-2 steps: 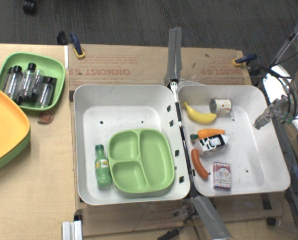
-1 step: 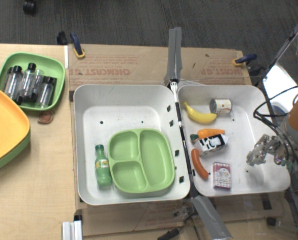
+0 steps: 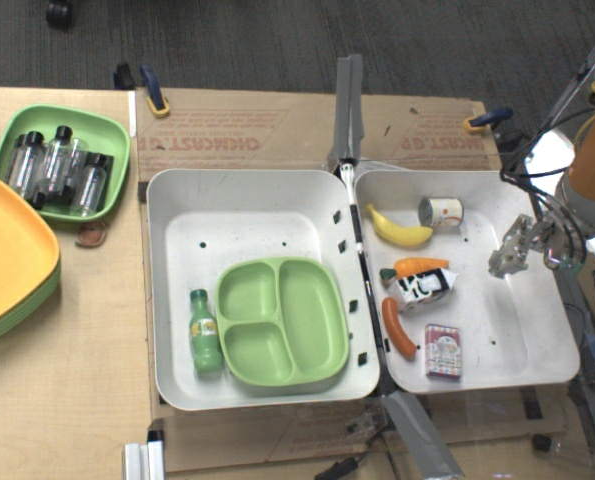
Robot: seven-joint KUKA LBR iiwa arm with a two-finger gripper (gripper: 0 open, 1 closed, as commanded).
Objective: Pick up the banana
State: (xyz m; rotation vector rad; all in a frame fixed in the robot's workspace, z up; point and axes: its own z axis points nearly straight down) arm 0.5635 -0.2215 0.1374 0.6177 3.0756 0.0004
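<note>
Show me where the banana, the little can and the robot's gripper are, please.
banana (image 3: 398,228): camera view, middle of its yellow curve.
can (image 3: 441,211): camera view, on its side wall.
gripper (image 3: 507,256): camera view, between its fingertips.

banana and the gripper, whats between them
In the camera view, a small tin can on its side lies between the yellow banana and the gripper; otherwise bare white bin floor.

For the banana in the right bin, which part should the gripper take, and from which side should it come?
Grip the banana at its thick middle, coming straight down from above, fingers closing across its width. It lies flat and curved, apart from the can and carrot, so the middle probably has room on both sides. The gripper waits to its right.
</note>
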